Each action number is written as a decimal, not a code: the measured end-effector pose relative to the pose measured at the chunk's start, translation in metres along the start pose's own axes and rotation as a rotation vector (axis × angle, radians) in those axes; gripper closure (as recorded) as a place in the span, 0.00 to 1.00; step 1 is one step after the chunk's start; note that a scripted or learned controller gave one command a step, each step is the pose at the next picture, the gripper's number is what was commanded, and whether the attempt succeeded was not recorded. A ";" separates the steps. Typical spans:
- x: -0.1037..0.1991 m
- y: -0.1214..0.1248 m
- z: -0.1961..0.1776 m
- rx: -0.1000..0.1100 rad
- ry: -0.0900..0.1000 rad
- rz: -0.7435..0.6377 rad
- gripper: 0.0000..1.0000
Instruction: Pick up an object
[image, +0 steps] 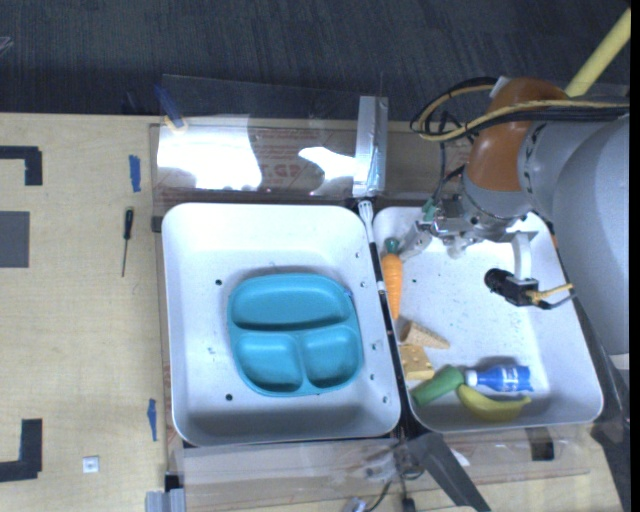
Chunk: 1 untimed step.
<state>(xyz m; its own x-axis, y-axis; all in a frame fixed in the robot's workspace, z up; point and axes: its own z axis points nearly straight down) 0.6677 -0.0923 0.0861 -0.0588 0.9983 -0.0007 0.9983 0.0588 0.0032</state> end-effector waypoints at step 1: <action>-0.025 -0.054 -0.001 0.001 0.000 0.088 0.00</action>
<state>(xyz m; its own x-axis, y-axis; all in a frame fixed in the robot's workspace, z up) 0.6149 -0.1203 0.0870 0.0287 0.9996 -0.0001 0.9996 -0.0287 0.0027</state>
